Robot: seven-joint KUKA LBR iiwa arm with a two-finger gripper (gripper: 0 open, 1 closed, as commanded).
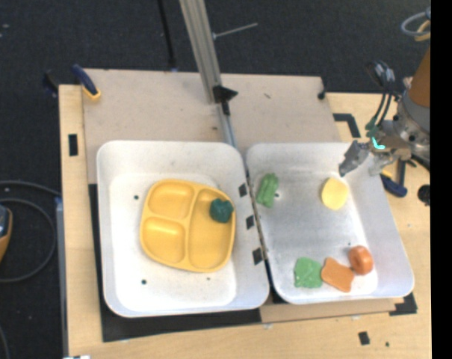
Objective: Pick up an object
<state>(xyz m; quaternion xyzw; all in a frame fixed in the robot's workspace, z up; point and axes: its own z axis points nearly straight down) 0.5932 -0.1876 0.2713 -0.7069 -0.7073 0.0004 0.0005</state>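
Yellow and rounded, the small toy piece [335,194] in the right bin [300,223] lies just below-left of the end effector [358,158], apart from it. Judging from here, descend centred over it before closing. Whether the end effector is open, I cannot tell; nothing visibly held.

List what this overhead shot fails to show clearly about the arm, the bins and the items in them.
- Arm: cut off by the camera view's right side; just the wrist end is seen.
- Gripper: too small and blurred to tell how the jaws stand.
- Dark green item on the yellow tray: too small to identify.
- Orange pieces in the right bin: touching or apart, unclear.
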